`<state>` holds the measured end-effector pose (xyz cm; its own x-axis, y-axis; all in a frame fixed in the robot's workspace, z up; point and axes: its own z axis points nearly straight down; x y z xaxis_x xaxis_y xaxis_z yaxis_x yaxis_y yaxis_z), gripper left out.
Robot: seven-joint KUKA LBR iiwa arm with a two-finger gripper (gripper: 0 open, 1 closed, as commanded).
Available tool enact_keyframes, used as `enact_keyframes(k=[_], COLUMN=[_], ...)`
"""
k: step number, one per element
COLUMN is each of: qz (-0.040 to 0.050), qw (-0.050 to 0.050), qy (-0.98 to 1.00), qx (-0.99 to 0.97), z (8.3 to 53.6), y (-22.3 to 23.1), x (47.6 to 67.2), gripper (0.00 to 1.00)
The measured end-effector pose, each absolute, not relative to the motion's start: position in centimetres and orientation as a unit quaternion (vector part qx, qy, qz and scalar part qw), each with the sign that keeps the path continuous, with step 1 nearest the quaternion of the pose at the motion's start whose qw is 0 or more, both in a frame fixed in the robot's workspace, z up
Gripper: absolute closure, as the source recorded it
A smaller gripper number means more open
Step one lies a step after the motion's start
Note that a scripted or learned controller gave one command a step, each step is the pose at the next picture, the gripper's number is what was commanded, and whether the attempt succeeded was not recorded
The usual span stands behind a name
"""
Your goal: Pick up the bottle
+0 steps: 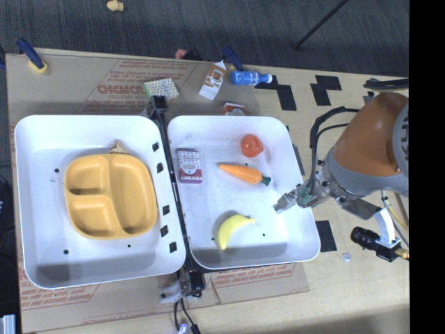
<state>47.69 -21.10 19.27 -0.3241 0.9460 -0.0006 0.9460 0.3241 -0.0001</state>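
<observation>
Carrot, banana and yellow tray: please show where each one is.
carrot (239, 173), camera view, middle of its orange body.
banana (231, 229), camera view, middle of its curve.
yellow tray (111, 194), camera view, its central divider.

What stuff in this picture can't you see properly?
- Gripper in the camera view: too small and blurred to tell how its fingers stand.
- Small box in the right bin: label too small to read.
- Blue bottle behind the bins: blurred, label unreadable.

Even, fairly bright overhead light, soft shadows along the white bins' (229, 127) inner walls, mild glare on their floors — coarse, slightly soft picture, small items blurry, floor beyond dim.
</observation>
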Motion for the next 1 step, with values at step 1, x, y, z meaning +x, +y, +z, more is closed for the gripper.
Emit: enact_keyframes(k=[1], qz=[-0.0004], qw=[-0.002], qy=[0.824], qx=[0.567], z=[14.56], y=[-21.04], x=[47.61], gripper=[1.00])
